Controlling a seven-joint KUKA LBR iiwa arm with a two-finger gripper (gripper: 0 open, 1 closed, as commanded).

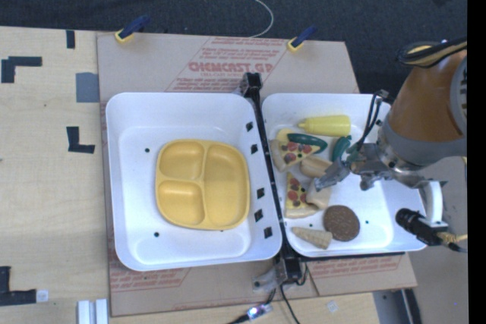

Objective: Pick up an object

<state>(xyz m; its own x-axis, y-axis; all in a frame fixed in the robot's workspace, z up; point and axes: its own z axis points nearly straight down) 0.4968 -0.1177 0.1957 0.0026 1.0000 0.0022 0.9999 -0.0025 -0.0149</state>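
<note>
The right bin [380, 235] holds several toy foods. At the back lies a yellow corn cob [325, 124], with a green pepper [306, 140] and a teal piece [341, 147] just in front of it. Two pizza slices [288, 152] [295, 195] lie by the bin's left wall. A brown round patty [342, 222] and a beige wedge [313, 237] sit near the front. My gripper [332, 178] reaches in from the right. It hangs low over the middle of the pile, above a beige piece [314, 165] and next to the nearer pizza slice.
A yellow divided plate [203, 184] lies in the left bin [125, 186]. The ridge between the bins [263, 163] runs just left of the food. The arm's orange band [427, 106] and grey wrist cover the right bin's right side. A white cable [243, 0] loops behind the bench.
</note>
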